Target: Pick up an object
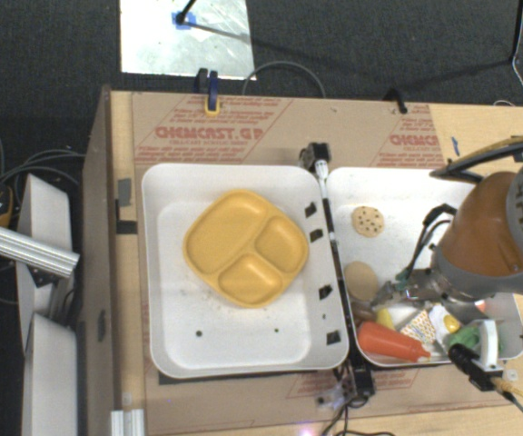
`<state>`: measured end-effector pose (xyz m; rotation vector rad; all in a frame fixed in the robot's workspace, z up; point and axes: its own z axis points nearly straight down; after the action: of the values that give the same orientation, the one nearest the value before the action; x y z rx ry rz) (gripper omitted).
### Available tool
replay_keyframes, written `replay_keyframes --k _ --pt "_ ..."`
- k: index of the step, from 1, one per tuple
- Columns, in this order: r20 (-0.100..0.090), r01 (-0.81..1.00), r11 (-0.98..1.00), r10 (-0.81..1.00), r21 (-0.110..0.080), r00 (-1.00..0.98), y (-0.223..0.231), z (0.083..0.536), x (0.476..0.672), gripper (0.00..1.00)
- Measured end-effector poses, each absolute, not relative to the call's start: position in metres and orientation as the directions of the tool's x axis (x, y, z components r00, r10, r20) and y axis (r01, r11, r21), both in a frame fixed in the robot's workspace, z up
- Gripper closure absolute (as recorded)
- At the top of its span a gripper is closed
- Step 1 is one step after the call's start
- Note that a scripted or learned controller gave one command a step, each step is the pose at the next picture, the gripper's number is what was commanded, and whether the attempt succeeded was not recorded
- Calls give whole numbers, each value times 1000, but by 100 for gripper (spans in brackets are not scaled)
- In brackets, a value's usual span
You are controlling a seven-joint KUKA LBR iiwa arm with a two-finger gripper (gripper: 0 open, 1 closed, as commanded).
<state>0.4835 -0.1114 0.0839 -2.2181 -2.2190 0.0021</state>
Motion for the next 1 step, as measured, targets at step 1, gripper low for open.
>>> replay_keyframes --k 1 --pt "-7 1000 4 1000 15 -4 -155 173 549 0"
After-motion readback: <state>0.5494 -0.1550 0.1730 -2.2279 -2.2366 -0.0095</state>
